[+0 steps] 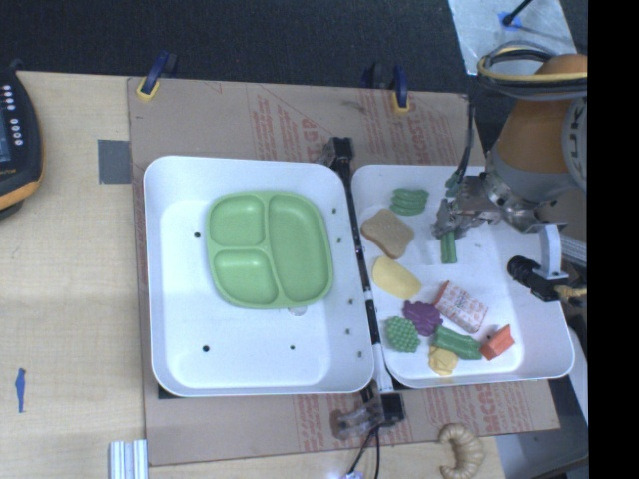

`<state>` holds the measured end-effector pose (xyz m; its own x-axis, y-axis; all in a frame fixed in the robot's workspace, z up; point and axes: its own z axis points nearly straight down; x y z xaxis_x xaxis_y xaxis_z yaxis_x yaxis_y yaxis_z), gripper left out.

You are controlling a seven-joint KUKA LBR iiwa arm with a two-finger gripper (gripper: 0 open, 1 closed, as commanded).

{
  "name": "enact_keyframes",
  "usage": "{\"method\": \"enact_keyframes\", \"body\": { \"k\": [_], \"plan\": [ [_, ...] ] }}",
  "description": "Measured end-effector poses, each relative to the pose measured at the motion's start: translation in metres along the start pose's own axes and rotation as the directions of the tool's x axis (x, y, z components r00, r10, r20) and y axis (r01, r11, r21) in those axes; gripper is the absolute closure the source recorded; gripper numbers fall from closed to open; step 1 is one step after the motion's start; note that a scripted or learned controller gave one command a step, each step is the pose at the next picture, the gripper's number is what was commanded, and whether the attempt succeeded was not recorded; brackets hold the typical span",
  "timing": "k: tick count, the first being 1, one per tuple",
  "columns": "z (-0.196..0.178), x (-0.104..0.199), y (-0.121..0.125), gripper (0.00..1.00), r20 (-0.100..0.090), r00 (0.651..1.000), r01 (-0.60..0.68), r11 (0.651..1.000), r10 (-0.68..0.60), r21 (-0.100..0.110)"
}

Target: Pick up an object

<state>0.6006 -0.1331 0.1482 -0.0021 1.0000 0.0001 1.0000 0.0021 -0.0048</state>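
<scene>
Toy foods [439, 312] fill the right bin [544, 352]; claw [448, 236] grips a green stick [448, 248]; no legible writing.

Bins [170, 267] glossy white plastic; green tray [270, 247] matt (plastic); bench [70, 297] wood.

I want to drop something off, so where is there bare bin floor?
Left bin: bare floor along the front and left, around the green divided plate. Right bin: a bare strip on the far right, past the orange block. The rest is crowded with toy food, and the gripper hangs over the back.
</scene>
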Motion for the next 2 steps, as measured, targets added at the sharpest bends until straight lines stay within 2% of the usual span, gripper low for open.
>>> {"method": "enact_keyframes", "body": {
  "k": [1,2],
  "plan": [
    [-0.046,0.083,-0.094,1.0,-0.004,1.0,0.009,1.0,-0.009,0.005],
    [0.036,0.001,-0.021,1.0,0.004,1.0,-0.002,1.0,0.002,-0.006]
  ]
}}
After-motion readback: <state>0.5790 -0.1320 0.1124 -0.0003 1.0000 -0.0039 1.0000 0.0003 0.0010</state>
